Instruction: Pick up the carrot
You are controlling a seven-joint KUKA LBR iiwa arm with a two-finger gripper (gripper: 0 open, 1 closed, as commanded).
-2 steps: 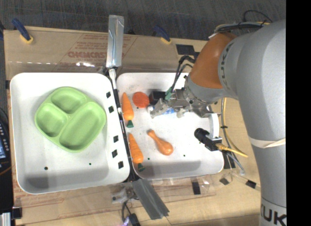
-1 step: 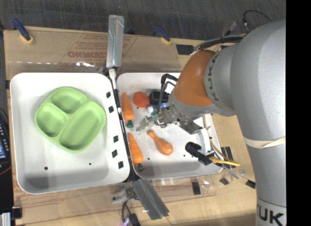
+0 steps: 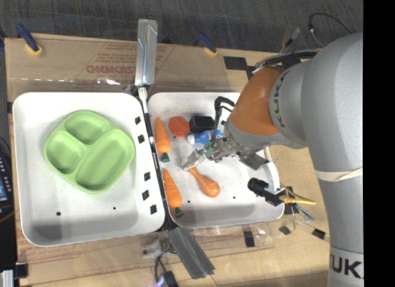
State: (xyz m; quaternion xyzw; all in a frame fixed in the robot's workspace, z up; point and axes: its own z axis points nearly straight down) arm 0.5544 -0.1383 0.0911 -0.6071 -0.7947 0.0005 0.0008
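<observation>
Pincer [image 3: 196, 156] sits low in the right bin [image 3: 247, 215], and I cannot tell its state; nearest carrot [image 3: 162, 136] lies just to its left along the divider wall, long axis running up-down, a second carrot [image 3: 171, 188] below it

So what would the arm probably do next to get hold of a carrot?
Probably shift toward the bin's left wall and lower. The gripper sits over the right bin beside an orange drumstick-shaped toy, while both carrots, upper carrot and lower carrot, lie along that wall, untouched.
</observation>
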